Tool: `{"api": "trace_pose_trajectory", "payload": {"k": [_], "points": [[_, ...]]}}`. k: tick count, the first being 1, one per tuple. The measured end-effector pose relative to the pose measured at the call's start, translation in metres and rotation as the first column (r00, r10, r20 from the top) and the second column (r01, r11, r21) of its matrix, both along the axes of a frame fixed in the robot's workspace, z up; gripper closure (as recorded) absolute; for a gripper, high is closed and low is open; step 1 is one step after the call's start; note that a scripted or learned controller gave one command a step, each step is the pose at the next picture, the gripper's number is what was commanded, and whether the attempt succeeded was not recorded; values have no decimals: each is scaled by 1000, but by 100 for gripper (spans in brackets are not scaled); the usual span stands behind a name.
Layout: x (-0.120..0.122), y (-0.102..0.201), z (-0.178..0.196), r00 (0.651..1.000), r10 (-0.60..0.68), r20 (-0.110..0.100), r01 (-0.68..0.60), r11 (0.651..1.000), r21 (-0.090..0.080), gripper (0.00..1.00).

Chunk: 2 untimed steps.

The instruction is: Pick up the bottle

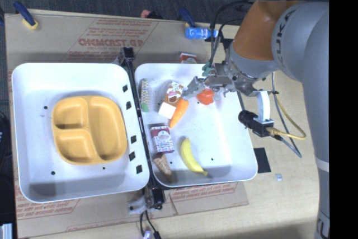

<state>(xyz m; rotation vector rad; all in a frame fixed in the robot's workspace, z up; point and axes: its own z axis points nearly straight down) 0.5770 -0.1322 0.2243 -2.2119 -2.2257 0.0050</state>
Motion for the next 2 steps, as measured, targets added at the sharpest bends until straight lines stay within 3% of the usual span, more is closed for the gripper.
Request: {"api": "trace_pose_trajectory", "payload": {"k": [1,2], "points": [[0,0,10,1000,5,-2,-5,1000,1,100],[-58,-50,10,986,166,1,-166,986,1,100]]}}
